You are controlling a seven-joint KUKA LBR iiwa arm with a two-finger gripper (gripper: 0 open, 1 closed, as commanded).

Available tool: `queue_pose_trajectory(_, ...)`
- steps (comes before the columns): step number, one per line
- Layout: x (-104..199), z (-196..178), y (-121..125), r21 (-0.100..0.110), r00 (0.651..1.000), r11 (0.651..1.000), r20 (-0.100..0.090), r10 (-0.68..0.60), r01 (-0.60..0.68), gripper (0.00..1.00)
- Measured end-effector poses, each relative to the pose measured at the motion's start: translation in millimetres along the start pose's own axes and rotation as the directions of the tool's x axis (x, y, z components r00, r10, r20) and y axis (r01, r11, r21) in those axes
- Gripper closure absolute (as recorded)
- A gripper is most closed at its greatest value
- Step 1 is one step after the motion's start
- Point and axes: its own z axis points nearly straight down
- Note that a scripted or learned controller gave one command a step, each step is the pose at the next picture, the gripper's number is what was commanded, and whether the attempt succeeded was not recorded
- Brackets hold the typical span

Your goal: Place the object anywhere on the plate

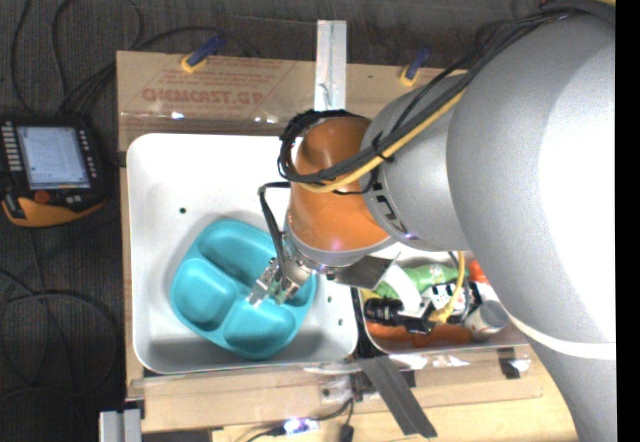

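A turquoise divided plate point(225, 285) lies in the left white bin point(165, 190), toward its front. My gripper point(274, 290) hangs over the plate's right rim, reaching down from the orange wrist band point(335, 195). Its metal fingers sit close to the plate surface. The arm hides what lies directly beneath the wrist, and I cannot make out any object between the fingers.
The right bin point(430, 335) holds a jumble of items, among them a green and white packet point(425, 280), an orange piece and a metal can point(487, 318). The large grey arm covers most of that bin. A teach pendant point(50, 165) lies left of the bench.
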Motion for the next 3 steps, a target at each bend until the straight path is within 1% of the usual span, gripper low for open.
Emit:
queue_pose_trajectory(1,20.5,32.4,43.3,-0.007,0.983,0.983,0.020,-0.184,0.184,1.00)
queue_pose_trajectory(2,72.9,-9.1,64.0,-0.002,0.853,0.853,0.003,-0.522,0.522,1.00)
queue_pose_trajectory(3,73.3,9.2,67.6,-0.008,0.729,0.729,0.011,-0.684,0.684,1.00)
